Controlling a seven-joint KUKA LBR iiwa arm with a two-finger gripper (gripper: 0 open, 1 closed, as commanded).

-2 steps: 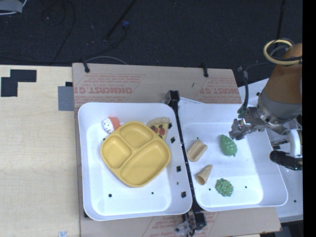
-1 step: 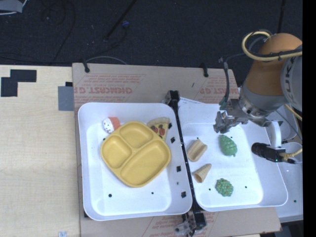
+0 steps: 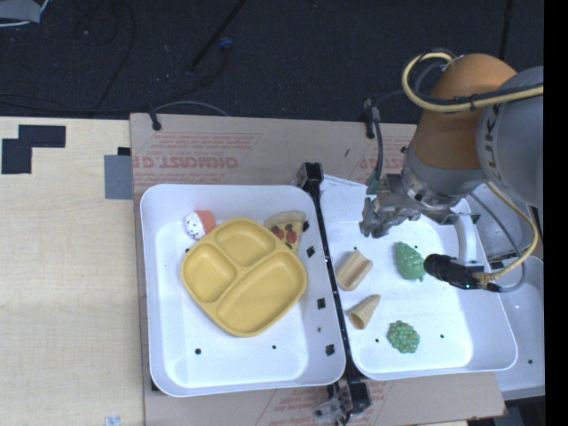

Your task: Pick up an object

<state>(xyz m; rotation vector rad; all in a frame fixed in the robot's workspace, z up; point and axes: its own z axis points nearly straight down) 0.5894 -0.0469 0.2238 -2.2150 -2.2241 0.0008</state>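
Gripper (image 3: 377, 223) is hanging mid-right of frame over the right bin (image 3: 497, 344); its jaw state I cannot tell. Nearest cone (image 3: 352, 270) is lying just below-left, risking a glancing miss if descent is landing off-centre

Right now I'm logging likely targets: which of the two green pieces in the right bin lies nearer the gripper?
The upper green piece, just right of the gripper. The other green piece lies lower, near the right bin's front rim.
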